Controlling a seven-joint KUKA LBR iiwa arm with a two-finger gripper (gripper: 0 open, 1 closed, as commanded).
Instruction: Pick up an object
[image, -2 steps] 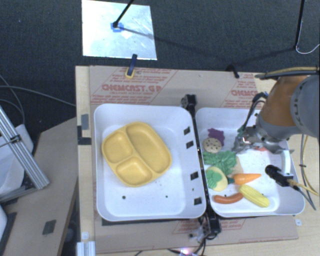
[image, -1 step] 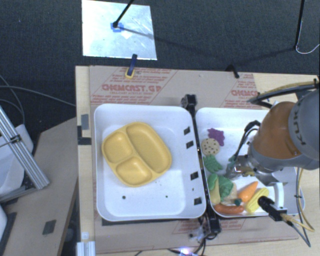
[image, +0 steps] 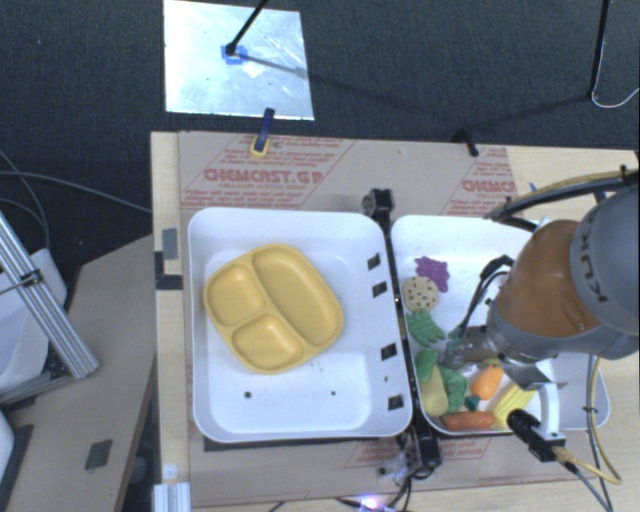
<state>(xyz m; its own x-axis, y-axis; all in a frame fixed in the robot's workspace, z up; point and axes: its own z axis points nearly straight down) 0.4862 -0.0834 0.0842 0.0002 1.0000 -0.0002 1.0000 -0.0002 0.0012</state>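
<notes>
Looking down from the one overhead camera: two white bins side by side on the bench, left bin (image: 300, 405) carrying just a yellow divided plate (image: 273, 307) sitting toward its left edge, three compartments, nothing in them as far as visible.

Right bin (image: 470, 232) is where all the pickable stuff is, bunched along its left wall and down into the near-left corner. From the far end toward the near end: purple grapes toy (image: 432, 269), then a tan cookie (image: 420, 293) just beside it, a green leafy piece (image: 424, 328), something yellow (image: 432, 391) hugging the left wall, a small orange (image: 487, 382), another yellow piece (image: 511, 402), and a reddish-orange carrot-like thing (image: 468, 422) lying along the near edge. Pretty packed, several touching.

Arm reaching in over the right bin from the right, orange band and grey wrist covering most of that bin's middle. Gripper (image: 462, 349) down low, right among the pile near the green piece and the orange. Can't tell how wide the tool is or whether anything is in it, too dark and crowded there.

Judging progress: nothing lifted, everything looks to be resting in the bin. So reach seems about done; grab and lift left to go.
</notes>
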